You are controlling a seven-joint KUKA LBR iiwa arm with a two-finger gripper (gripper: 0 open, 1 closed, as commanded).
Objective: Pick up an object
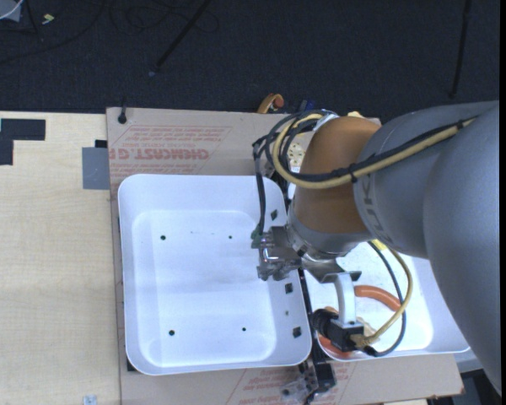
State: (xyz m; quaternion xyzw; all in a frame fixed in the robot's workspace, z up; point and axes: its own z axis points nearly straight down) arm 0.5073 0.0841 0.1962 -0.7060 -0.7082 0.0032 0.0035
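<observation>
My gripper (271, 260) hangs over the right edge of the left white bin (143, 268), near the wall shared with the right bin (422, 310). The grey arm with its orange band covers most of the right bin. A curved orange object (378, 294) peeks out from under the arm in the right bin. An orange-red round thing (337, 352) lies at that bin's front edge, partly hidden. I see nothing held at the gripper.
Both bins rest on a cardboard sheet (177, 146) on the pale wooden bench (42, 268). Yellow and black cables loop around the wrist. A small orange item (271, 102) sits behind the cardboard's far edge.
</observation>
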